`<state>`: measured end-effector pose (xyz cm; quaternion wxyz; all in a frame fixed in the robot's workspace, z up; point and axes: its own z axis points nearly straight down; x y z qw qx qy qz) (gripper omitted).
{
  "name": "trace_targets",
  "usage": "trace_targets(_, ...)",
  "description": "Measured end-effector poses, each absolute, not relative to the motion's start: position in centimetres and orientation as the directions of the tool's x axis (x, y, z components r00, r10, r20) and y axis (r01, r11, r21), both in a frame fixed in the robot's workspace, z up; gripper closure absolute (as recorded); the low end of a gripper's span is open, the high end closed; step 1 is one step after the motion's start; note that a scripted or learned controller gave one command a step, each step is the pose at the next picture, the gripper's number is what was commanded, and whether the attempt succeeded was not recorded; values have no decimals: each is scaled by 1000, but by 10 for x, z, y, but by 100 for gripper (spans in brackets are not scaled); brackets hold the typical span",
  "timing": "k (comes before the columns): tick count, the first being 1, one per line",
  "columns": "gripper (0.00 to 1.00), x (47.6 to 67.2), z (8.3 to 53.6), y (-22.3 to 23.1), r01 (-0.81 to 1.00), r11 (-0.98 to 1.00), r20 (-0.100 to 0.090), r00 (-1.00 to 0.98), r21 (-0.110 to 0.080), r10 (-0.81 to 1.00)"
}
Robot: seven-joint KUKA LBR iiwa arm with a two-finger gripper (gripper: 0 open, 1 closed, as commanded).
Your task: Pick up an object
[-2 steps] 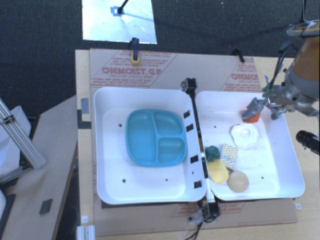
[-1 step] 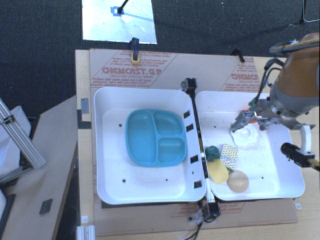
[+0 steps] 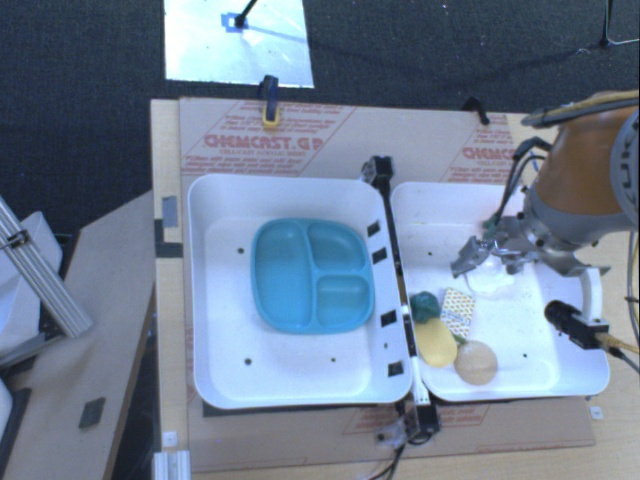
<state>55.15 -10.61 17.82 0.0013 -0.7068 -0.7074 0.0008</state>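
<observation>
A: Gripper (image 3: 478, 258)?
B: Over the right bin (image 3: 560, 376); finger state unreadable, blurred against a white object (image 3: 492, 280).
A: Contents?
B: Near-left corner: green item (image 3: 425, 303), patterned packet (image 3: 459, 309), yellow piece (image 3: 436, 342), tan ball (image 3: 477, 362). Left bin (image 3: 215, 358): blue divided tray (image 3: 310, 275).

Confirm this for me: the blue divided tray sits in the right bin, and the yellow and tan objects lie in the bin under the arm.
One thing is wrong. The camera view shows the blue divided tray in the left bin, not the right one. The rest stands: the yellow object and the tan object lie in the right bin, the one under the arm.
</observation>
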Motion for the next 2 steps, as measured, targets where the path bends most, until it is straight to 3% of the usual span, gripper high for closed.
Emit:
trace_targets(1,0,550,136,-108,1000,1,1,-1,-3,1000)
trace_targets(2,100,551,149,-108,1000,1,-1,-1,3,1000)
